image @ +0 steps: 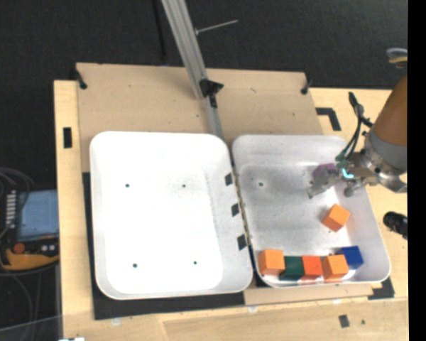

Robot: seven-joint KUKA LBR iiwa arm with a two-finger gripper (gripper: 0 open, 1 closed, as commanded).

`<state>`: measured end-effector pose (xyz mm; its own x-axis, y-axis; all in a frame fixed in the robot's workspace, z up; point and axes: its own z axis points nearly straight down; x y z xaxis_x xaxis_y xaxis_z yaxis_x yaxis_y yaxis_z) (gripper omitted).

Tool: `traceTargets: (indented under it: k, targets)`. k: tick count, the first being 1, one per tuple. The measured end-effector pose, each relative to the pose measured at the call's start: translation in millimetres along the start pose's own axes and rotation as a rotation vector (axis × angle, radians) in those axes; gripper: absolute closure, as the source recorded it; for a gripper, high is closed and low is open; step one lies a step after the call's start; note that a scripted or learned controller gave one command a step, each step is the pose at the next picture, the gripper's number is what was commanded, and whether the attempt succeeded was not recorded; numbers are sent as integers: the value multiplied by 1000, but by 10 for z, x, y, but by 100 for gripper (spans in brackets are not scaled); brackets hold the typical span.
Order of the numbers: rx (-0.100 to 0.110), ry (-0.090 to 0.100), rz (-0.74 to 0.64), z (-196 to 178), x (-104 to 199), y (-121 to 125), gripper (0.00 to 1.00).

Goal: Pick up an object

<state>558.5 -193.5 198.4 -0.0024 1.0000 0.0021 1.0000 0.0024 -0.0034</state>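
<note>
Hovering tool (329, 180) above orange block (335, 217); no legible writing.

Blocks (311, 266) along right bin's (284, 151) near wall

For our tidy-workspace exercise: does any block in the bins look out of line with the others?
Yes. One orange block sits alone and turned askew in the middle of the right bin, apart from the row of blocks along its near wall. The gripper is above it.

A robotics lab. A plain wooden bench (67, 190) carries two white bins (163, 212) fixed with black brackets, under a slanted metal mast (188, 45). Loose cables (7, 190) and a blue control box (39, 214) lie beside it.
</note>
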Motion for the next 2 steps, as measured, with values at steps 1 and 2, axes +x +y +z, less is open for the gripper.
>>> traceTargets:
  k: [1, 2]
  targets:
    - [-5, -1, 0, -24, 1, 10, 0]
    - [1, -3, 3, 581, 58, 7, 0]
